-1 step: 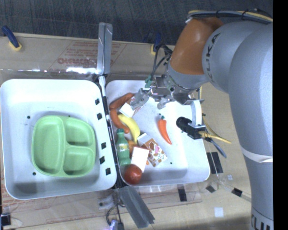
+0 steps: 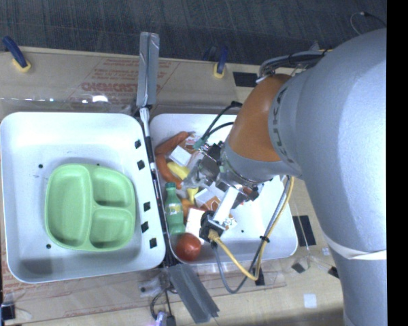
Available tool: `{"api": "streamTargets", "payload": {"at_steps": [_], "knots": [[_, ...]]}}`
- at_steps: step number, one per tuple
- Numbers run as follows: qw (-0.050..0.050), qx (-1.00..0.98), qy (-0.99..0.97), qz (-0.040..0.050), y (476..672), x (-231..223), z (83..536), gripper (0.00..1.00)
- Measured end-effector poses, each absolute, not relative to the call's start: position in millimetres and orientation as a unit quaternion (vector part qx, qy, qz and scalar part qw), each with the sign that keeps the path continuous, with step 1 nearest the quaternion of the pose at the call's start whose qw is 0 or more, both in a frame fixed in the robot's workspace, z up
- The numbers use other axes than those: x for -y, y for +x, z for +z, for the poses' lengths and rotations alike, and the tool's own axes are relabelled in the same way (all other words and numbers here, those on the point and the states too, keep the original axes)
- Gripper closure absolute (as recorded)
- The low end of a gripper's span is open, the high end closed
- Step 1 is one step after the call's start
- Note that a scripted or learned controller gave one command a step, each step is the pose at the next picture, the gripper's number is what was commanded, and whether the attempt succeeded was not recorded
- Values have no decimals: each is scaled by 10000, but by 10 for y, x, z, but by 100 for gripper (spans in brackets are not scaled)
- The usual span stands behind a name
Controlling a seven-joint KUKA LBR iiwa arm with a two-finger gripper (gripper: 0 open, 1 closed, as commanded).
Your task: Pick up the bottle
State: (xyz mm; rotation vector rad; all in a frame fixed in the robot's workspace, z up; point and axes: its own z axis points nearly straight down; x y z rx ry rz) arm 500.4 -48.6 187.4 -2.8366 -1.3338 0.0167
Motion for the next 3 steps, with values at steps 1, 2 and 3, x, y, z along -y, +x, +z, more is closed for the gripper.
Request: {"api": "streamTargets", "payload": {"at_steps": [1, 2, 3], "knots": [[12, 3131, -9497, 34, 4957, -129, 1884, 0], [12, 3933, -9194, 45, 4999, -976, 2172, 0], [24, 3234, -9463, -26, 4831, -1381, 1070, 0]]}}
